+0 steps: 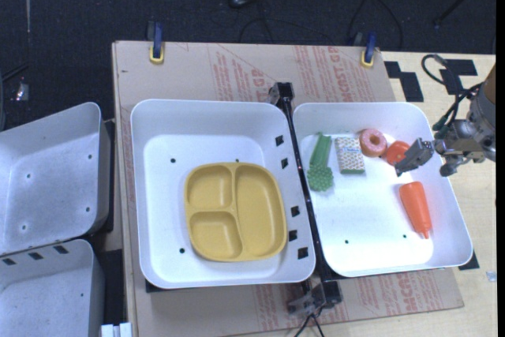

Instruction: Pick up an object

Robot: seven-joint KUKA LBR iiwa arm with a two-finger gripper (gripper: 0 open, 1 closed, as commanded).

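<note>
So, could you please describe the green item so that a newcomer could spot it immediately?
Look in the right-hand white bin, beside the divider it shares with the bin holding the yellow tray. The green brush-like piece lies there, left of the small speckled box. It is the only green thing among pink and orange neighbours.

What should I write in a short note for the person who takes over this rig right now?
Gripper: at the right edge of the right bin, above its upper right part; no object seen between its fingers.
Right bin holds: orange carrot, pink donut, small box, green brush-like toy, and a red piece next to the gripper.
Left bin holds a yellow divided plate.
Done: nothing lifted yet.
Left: choose one object, grasp it, lift it.
</note>
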